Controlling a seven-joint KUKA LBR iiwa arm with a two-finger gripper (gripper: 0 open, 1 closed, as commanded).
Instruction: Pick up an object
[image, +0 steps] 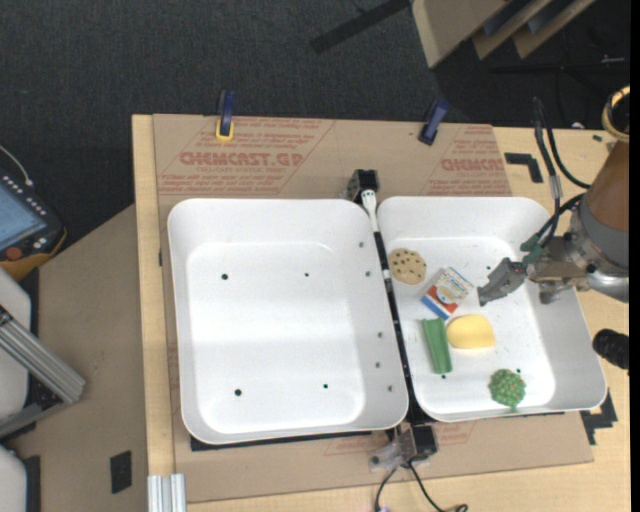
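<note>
We see the gripper (497, 283) over the right bin (575, 345), above the yellow lemon (470, 333), green stick (436, 346), cookie (407, 265); whether it's spread, we cannot tell.

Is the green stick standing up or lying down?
Lying down. The green stick rests flat on the floor of the right bin, its long side showing, beside the yellow lemon.
</note>
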